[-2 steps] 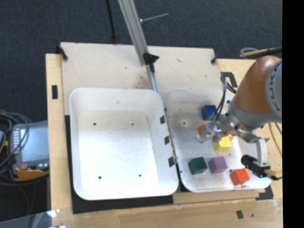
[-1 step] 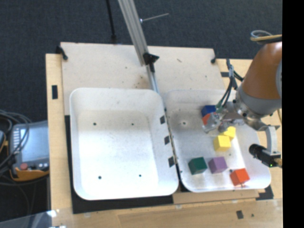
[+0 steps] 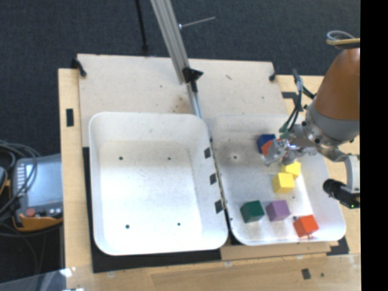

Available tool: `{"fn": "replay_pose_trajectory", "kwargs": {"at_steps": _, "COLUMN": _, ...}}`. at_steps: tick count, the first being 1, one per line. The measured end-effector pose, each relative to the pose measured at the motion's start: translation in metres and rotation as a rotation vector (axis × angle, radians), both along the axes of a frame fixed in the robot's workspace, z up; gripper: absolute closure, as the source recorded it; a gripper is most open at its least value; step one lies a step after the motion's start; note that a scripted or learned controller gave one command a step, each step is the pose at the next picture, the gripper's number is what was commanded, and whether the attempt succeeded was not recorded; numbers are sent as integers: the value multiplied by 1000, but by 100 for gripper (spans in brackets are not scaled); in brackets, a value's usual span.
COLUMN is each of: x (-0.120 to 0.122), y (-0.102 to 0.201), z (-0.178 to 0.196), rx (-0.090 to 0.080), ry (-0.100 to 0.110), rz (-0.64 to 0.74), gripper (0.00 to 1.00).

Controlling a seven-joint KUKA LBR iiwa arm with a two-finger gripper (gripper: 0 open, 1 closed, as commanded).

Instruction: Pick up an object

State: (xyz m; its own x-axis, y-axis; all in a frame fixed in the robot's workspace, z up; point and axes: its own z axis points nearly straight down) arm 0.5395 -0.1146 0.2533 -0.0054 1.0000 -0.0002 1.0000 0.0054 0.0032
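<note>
You see even, bright overhead light on the white bins (image 3: pixel 151 180), soft short shadows, slight overall blur, dark carpet (image 3: pixel 60 17) underexposed

Alu. pole (image 3: pixel 170 32) slants over bench (image 3: pixel 176 80) top, ending at black clamp (image 3: pixel 193 75) btwn bins. Grey control box (image 3: pixel 37 183) w/ cables sits on dark carpet (image 3: pixel 54 17) at left, orange device (image 3: pixel 37 221) just below it.
</note>
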Motion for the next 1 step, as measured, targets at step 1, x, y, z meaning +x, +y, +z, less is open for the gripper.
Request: {"fn": "replay_pose_trajectory", "kwargs": {"at_steps": 1, "x": 18, "y": 42, "z": 3, "rx": 1, "ry": 2, "rz": 2, "gripper": 100}}
